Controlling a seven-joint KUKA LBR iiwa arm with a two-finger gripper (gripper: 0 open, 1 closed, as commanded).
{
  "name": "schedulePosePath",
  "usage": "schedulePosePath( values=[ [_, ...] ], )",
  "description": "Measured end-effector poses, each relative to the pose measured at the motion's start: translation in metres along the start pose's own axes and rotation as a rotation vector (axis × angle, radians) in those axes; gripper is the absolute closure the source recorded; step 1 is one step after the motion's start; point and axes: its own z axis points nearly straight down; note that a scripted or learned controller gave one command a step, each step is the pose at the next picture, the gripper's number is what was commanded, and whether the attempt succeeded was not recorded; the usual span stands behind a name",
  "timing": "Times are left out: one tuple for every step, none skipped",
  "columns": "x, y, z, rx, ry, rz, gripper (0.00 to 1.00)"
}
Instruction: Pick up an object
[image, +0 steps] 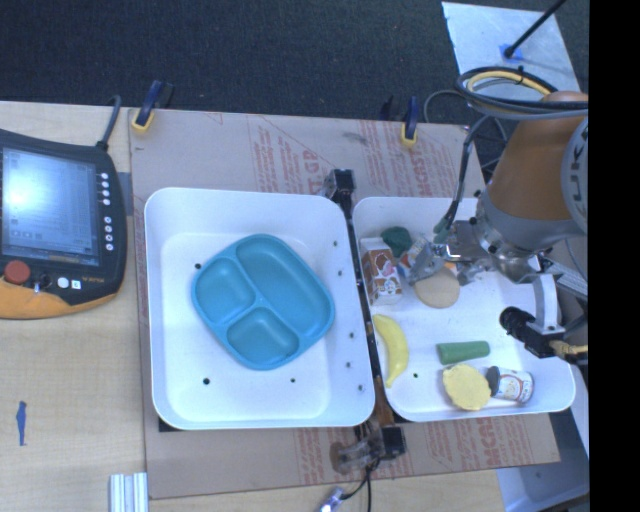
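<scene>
Tan round object (437, 291) in the right bin (560, 400), upper-middle, just beside the brown-and-white packet (382, 275) and below the dark green piece (397, 239); likeliest target, judged only from where the arm sits. Gripper (440, 258) low over that spot, at or just above the object's top edge; contact not clear from this slant. Opening of the tool hidden in metal clutter and glare, so cannot tell how wide, and nothing seen held in it. Step judged as approach or descent before a grasp, lift not yet done. Next move calls for settling squarely over the round shape, clear of the packet on its left, closing, then rising straight. Object looks flat-domed, pale tan, smooth, cookie- or bun-like, lying flat on the white floor. Elsewhere in the same bin: banana (393, 347), green block (462, 351), yellow lump (463, 387), small jar (510, 385) on its side. Left bin (170, 400) bears a blue divided plate (262, 299)
</scene>
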Motion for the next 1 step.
schedulePosePath(
  values=[
    [0.0607,-0.0235,0.001,0.003,-0.002,-0.003,1.0]
  ],
)
